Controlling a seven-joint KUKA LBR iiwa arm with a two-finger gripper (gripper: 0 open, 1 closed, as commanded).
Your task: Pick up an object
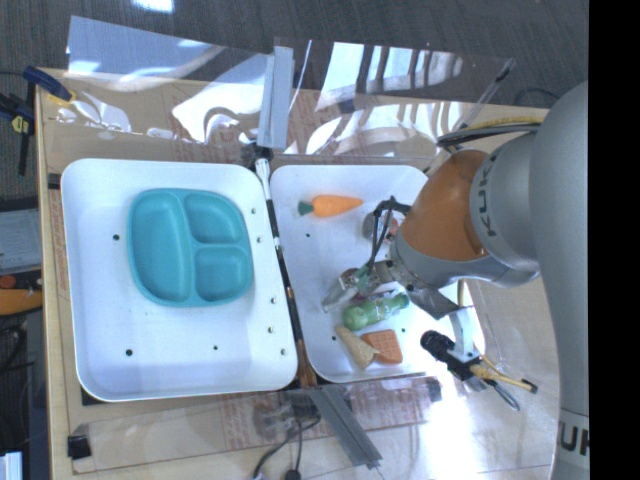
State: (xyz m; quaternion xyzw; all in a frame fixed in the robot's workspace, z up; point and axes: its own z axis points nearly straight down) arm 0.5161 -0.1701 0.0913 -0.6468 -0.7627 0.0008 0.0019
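My gripper (pixel 352 284) is low in the right bin (pixel 318 353), near its middle. Just below it, close or touching, lies a green vegetable-like toy (pixel 372 311). An orange wedge (pixel 385 346) and a tan cone-shaped piece (pixel 351 347) rest by the bin's front edge. Near the back wall an orange carrot toy (pixel 336 206) with a green top lies apart from the gripper. The arm's orange band (pixel 445 218) covers the bin's right part.
The left bin (pixel 90 348) bears a teal divided plate (pixel 192 245) in its middle. A ridge between the two bins runs front to back. Clear shiny panels stand behind both bins.
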